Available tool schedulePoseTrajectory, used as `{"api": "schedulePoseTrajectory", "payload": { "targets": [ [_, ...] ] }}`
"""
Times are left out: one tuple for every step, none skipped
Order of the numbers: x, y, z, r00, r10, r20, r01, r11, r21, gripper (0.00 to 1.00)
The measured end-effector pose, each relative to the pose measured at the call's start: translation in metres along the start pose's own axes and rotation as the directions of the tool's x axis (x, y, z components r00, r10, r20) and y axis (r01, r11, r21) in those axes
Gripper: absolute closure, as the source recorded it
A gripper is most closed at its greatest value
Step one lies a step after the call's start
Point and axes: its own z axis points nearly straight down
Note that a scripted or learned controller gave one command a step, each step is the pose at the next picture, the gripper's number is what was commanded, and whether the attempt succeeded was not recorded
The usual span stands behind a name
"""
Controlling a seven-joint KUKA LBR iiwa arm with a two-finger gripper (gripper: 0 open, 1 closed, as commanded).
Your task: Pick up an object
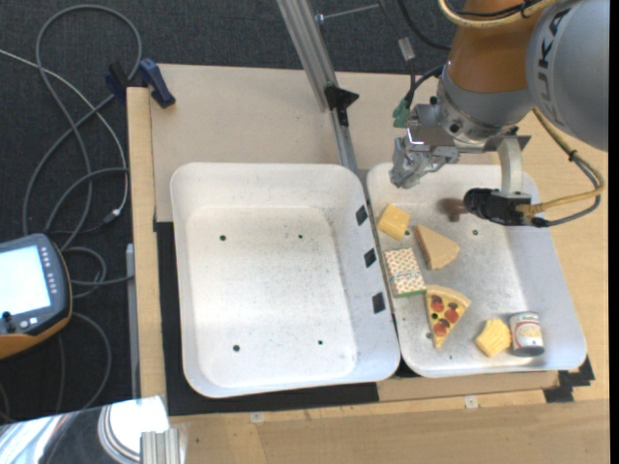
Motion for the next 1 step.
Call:
{"api": "schedulePoseTrajectory", "payload": {
  "targets": [
    [0.0494, -0.0019, 0.0176, 1.0, 0.0, 0.0, 0.0, 1.0, 0.002, 1.0]
  ]
}}
